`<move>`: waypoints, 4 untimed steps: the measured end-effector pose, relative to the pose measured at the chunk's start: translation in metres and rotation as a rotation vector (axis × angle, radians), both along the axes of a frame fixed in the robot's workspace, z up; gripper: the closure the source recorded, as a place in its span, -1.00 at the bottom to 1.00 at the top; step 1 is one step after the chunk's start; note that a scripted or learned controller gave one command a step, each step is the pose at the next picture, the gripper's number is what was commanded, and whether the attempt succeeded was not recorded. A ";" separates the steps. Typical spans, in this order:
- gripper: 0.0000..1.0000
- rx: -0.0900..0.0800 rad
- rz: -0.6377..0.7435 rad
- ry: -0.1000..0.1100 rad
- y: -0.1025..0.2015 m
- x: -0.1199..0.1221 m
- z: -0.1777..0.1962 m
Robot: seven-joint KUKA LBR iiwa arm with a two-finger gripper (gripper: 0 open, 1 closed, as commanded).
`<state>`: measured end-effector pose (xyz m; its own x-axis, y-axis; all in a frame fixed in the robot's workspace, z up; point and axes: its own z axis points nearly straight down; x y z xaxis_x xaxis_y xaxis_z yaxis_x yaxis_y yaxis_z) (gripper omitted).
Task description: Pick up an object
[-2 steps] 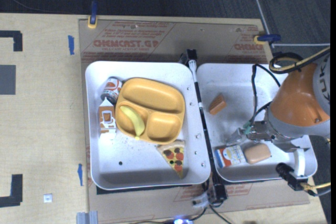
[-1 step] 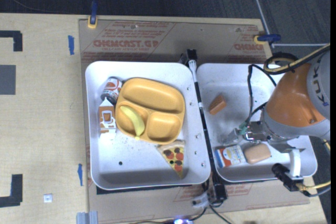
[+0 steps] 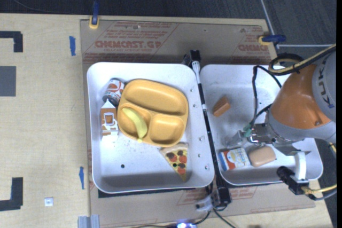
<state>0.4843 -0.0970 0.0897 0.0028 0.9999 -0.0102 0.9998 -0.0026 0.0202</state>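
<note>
Seemingly the nearest candidate, the tan rounded loaf [image 3: 262,156] lies in the right bin [image 3: 235,76] just beside the gripper [image 3: 252,134], on its near side toward the front wall, long axis running across the bin. Whether the gripper is released or clenched cannot be told; nothing shows held. A small carton [image 3: 234,159] touches the loaf's left end, and a brown block [image 3: 221,107] sits beyond, well apart.

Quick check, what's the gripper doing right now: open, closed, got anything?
Gripper: cannot be told. It sits low in the right bin, beside the tan bun-shaped object; the arm's wrist hides it.
</note>
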 end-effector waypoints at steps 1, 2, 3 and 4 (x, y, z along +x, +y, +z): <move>-1.00 -0.001 -0.001 -0.001 0.001 0.000 0.000; -1.00 0.000 0.000 0.000 0.001 0.000 0.000; -1.00 0.001 0.001 0.000 0.000 0.000 0.000; -1.00 -0.001 0.000 0.000 0.001 0.000 0.000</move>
<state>0.4843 -0.0958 0.0896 0.0032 0.9999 -0.0110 0.9998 -0.0029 0.0207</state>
